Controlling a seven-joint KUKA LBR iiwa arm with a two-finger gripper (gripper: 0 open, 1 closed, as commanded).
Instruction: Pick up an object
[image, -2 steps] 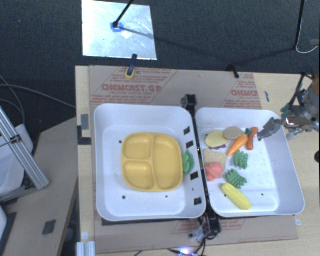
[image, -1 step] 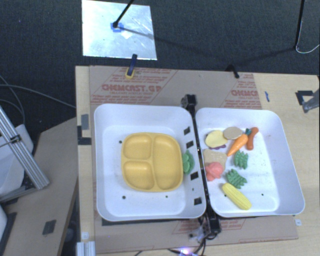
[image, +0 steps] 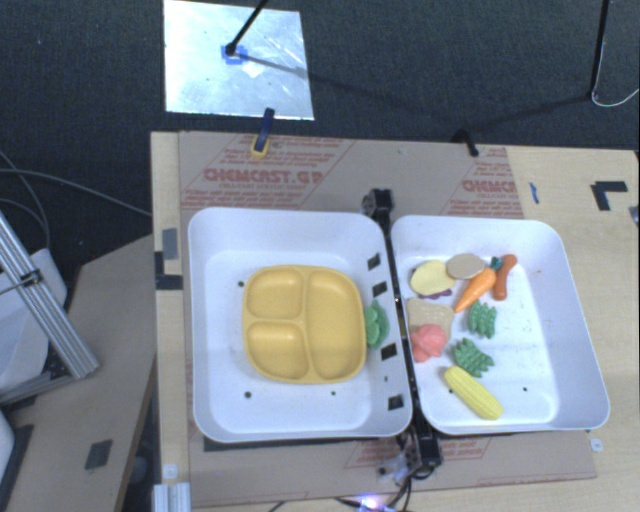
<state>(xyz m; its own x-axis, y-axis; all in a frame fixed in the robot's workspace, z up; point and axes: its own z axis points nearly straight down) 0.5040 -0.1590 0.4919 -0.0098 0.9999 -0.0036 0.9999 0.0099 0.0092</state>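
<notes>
From my feed I see the worktop (image: 560, 180) carrying two shallow white bins side by side. The left bin (image: 215, 330) holds a yellow divided tray (image: 303, 323) with three compartments, lying flat near the middle. A small green piece (image: 376, 325) sits just beside the tray's right edge, against the wall next to the divider between the bins.

The right bin (image: 570, 330) holds the toy food I could pick from, all gathered in its left half. An orange carrot (image: 474, 290) lies at a slant, with a smaller orange-red piece (image: 502, 274) just beside its upper end. A round tan slice (image: 465, 266) touches a yellow and purple slice (image: 431, 278) near the bin's upper left. Below those lie a pale tan bread-like piece (image: 431, 313) and a pink piece (image: 429, 342), touching each other. Two green leafy pieces, the upper one (image: 483, 319) and the lower one (image: 470, 356), sit to their right. A yellow corn cob (image: 472, 391) lies slanted nearest the front, apart from the wall.

The items crowd each other; the corn has the most room around it. I cannot tell the tool's state from this feed.

Beyond the worktop, a shiny metal plate (image: 238, 60) lies on the dark floor.
</notes>
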